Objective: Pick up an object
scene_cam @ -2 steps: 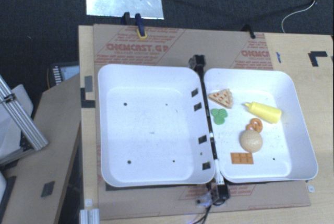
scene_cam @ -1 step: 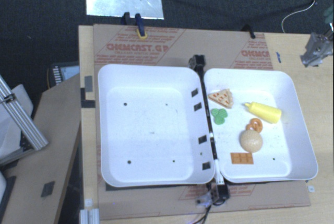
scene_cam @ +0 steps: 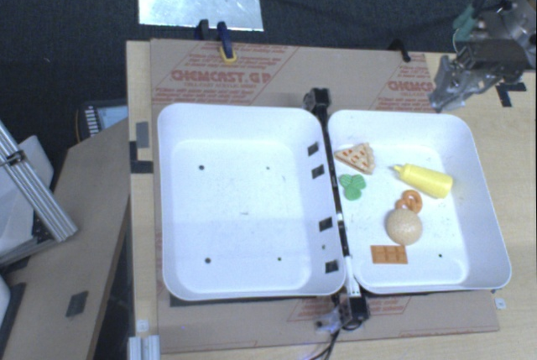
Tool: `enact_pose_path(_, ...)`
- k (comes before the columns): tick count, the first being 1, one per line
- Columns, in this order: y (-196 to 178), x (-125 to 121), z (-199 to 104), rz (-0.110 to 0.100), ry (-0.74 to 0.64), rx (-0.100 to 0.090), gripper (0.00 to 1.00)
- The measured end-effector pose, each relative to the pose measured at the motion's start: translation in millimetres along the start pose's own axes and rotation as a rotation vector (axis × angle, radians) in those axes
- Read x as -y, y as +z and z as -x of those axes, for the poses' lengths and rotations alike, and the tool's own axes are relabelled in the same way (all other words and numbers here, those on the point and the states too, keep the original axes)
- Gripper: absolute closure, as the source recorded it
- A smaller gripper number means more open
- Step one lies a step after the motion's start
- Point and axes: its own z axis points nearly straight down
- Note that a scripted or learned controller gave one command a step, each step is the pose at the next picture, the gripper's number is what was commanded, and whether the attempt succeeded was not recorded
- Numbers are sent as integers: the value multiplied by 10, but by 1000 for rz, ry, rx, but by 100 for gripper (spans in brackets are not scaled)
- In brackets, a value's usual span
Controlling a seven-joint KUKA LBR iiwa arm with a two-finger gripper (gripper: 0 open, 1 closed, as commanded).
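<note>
Six food items lie in the right bin (scene_cam: pixel 478 174); my pincer (scene_cam: pixel 443 94) hovers above its far corner, grip state indiscernible.

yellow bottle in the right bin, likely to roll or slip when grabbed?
Probably yes. The yellow bottle lies on its side and looks rounded, so a nudge may roll it. It tapers to a narrow nozzle, so a grasp there could slip. It looks like a small toy, likely light and rigid.

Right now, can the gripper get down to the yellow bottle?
Probably yes. The gripper hangs above the right bin's far corner, and the bottle lies apart from the pretzel, with nothing over it.
</note>
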Motion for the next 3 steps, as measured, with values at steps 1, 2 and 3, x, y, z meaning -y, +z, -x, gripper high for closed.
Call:
enact_pose_path(1,3,-5,-755,0,1,-1,100)
enact_pose_path(2,8,-141,-1303,0,4,0,100)
enact_pose_path(3,8,-209,-1845,-1,5,-1,100)
